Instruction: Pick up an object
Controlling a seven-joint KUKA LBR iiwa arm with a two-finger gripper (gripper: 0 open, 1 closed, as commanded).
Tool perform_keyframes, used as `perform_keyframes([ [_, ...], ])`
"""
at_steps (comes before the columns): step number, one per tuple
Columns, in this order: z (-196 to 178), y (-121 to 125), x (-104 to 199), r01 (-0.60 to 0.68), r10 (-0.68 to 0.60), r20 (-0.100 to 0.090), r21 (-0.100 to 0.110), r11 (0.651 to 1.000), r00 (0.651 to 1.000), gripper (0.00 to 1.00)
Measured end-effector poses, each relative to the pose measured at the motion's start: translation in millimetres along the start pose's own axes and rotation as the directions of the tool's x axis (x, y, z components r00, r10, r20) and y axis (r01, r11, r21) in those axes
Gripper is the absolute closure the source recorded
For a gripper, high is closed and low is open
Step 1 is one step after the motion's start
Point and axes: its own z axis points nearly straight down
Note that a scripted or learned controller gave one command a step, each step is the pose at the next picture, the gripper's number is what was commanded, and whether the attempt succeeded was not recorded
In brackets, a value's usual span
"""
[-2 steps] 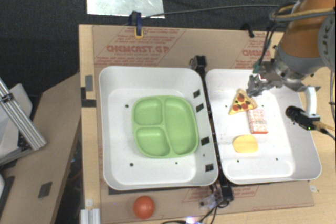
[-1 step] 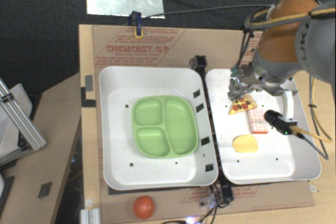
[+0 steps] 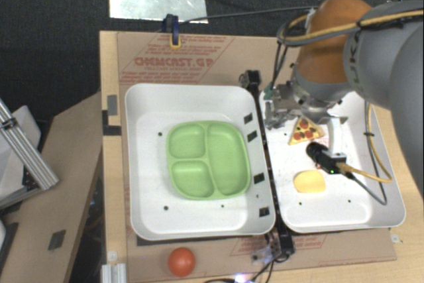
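I see the bench (image 3: 79, 162) carrying a brown board (image 3: 199, 53), and two white bins sit on that board side by side. The left bin (image 3: 142, 142) lies left of my gripper (image 3: 301, 117); the right bin (image 3: 371, 205) spreads beneath it. An orange ball (image 3: 181, 261) rests on the board's front edge, well down-left of the gripper.

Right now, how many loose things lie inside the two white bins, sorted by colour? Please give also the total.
Green: 1, the divided tray in the left bin.
Yellow: 1, the round piece in the right bin.
Orange with red spots: 1, the pizza slice in the right bin, below the pincer.
Total: 3
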Motion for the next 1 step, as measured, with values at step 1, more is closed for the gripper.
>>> perform_keyframes([
  [1, -15.4, -13.2, 51.7, 0.000, 0.000, 0.000, -0.001, 1.000, 1.000, 1.00],
])
